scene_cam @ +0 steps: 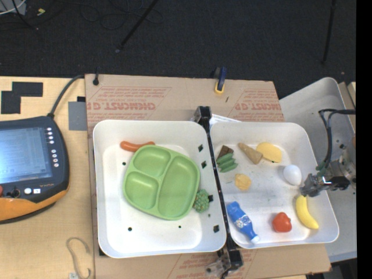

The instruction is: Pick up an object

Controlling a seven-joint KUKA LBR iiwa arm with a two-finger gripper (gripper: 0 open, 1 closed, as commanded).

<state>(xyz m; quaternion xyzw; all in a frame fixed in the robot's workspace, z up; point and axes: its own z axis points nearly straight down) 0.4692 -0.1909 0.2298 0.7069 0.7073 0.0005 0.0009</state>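
End effector (317,185) by right bin's (325,237) edge, near banana (306,211); open or closed, cannot tell. Probably light, smooth, curved. Best grabbed across middle.

Dark carpeted floor (174,28) fills 12 o'clock band, thin black cables (125,10) trailing across it. Light wooden bench top (35,237) spans 9 o'clock side. Flat brown cardboard sheet with red print (151,100) lies centre, under bins. Grey-and-orange handheld control pendant with lit screen (29,164) rests at 9 o'clock. Blue-and-yellow clamp (220,80) grips cardboard's 12 o'clock edge. Pale grey panel (314,100) sits at 2 o'clock.
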